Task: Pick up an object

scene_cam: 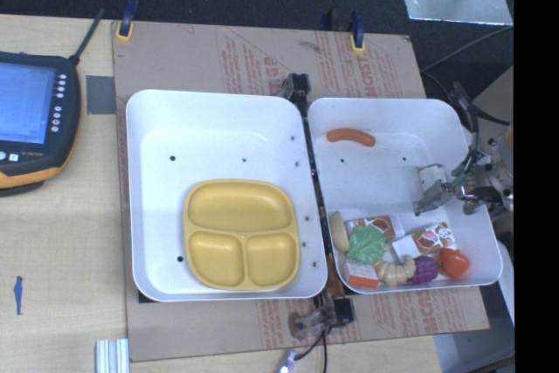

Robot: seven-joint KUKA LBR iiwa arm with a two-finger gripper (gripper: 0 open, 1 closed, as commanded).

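Note:
The right bin [393, 122] holds an orange-brown sausage [351, 136] lying alone near its far wall. A heap of toy food sits along its near wall: a green leafy piece [367, 244], a tan roll [339, 231], a purple bunch [425, 269], a red piece [454, 262] and two printed packets [434, 236]. My gripper [423, 192] reaches in from the right edge and hovers low over bare bin floor, above the heap and right of the sausage. Its two fingers stand apart with nothing between them.
The left bin [157, 127] holds a yellow divided plate [242, 234]. A tablet [31, 118] lies on the bench at the far left. Clamps [356, 29] pin the cardboard sheet under the bins. A black divider [307, 162] runs between the bins.

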